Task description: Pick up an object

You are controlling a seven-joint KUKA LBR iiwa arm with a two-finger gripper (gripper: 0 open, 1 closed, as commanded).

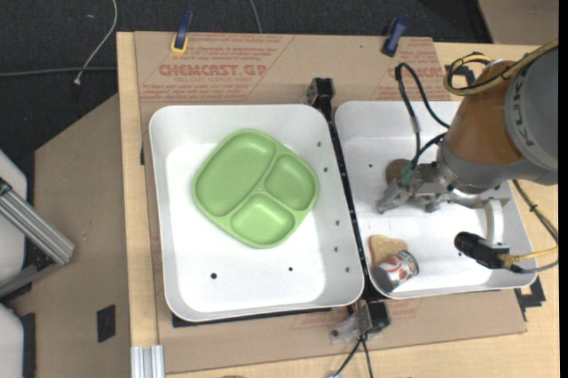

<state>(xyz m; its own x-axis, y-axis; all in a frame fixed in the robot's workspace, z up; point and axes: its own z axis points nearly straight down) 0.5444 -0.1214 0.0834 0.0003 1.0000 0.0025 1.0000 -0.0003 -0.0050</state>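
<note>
Hand [395,190] hangs above right bin [373,123], can [397,267] nearby.

Small can [398,267] with red label on its side in the right bin's [444,283] near-left corner, tan chunk [385,245] touching it; green divided plate [256,187] flat in the left bin [177,216].

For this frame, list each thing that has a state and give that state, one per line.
Green divided plate: lying flat, right side up, in the left bin.
Can: on its side, at the near left corner of the right bin.
Tan piece: lying flat, touching the can.
Hand: low over the right bin, nothing visibly held.
</note>
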